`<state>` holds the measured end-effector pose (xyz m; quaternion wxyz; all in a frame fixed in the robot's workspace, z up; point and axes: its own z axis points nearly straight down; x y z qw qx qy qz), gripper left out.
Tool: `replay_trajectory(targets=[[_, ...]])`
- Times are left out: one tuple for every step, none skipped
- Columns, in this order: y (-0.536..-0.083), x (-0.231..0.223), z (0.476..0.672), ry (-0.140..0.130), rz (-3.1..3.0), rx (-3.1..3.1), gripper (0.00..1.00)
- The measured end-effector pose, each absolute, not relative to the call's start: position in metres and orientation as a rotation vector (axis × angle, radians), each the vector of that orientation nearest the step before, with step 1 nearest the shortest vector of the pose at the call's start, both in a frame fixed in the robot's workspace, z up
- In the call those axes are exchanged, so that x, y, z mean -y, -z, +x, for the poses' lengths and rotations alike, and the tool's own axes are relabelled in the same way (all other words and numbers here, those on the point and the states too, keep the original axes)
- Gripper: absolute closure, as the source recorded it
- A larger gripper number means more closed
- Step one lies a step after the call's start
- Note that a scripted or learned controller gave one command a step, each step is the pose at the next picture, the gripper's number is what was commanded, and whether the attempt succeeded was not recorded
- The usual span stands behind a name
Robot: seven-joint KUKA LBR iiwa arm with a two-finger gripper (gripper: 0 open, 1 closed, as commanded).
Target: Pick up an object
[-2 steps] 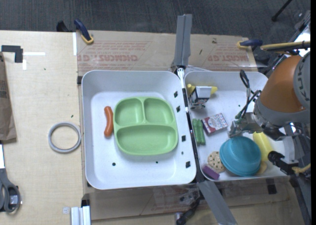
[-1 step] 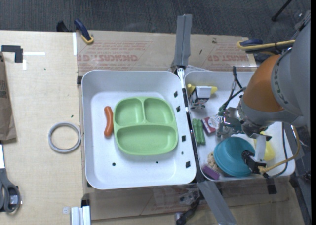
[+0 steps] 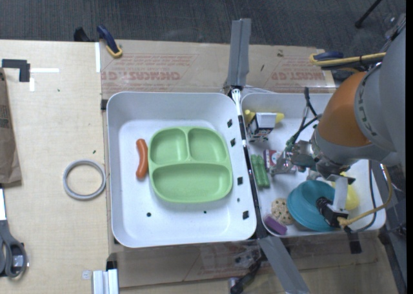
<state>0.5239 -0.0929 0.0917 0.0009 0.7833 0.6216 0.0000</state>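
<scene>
The grey arm (image 3: 374,112) with its orange band reaches in from the right of the frame, wrist low over the right bin (image 3: 293,102). The jaws (image 3: 284,165) sit among the clutter at that bin's centre; whether they are apart or closed on anything cannot be told from here.

Around them: a green stick-shaped object (image 3: 261,171) just to the left, a small white box with a yellow piece (image 3: 263,122) above, a teal bowl (image 3: 308,205) lower right, a speckled round cookie (image 3: 279,209) beside the bowl, and a purple piece (image 3: 275,225) at the bin's lower edge.

Over in the left bin (image 3: 122,176), a green divided plate (image 3: 191,164) lies flat at the centre, an orange sausage (image 3: 141,158) just off its left rim.

On the worktop (image 3: 45,131), a grey ring (image 3: 84,178) lies at centre left. The cardboard (image 3: 168,70) behind the bins carries reddish mirrored print, too faint to read surely.
</scene>
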Motion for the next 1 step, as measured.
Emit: replay_trajectory(targets=[[-0.0912,0.1144,0.4830,0.003,2.453,-1.963,0.00]])
